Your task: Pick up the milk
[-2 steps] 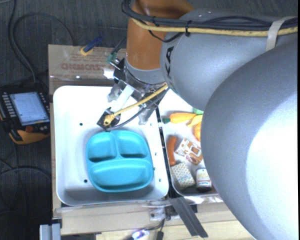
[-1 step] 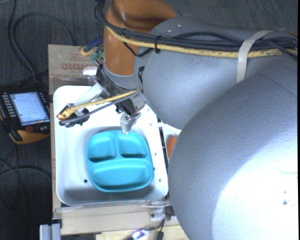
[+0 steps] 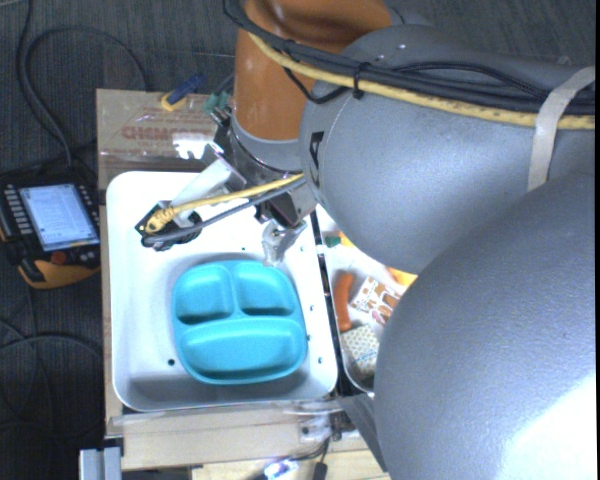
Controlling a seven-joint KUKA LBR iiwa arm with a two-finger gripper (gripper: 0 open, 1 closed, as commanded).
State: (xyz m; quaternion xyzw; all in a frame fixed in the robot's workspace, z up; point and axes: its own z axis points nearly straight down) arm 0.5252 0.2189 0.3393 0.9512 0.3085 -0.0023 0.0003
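Arm is reaching in over both bins. Jaws (image 3: 276, 240) are hanging over the left bin (image 3: 140, 298), just above the blue divided tray (image 3: 238, 318); open or closed, cannot tell. Milk can't be picked out; packages (image 3: 370, 303) in the right bin are mostly sitting hidden under the arm.

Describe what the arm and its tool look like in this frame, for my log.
The arm is bulky, with smooth rounded grey shells and a glossy orange band above the wrist. Black cables and a yellowish hose run along its upper side, and a pale strap wraps one segment. The tool is small, metallic and silver-grey, mounted under a darker wrist collar.
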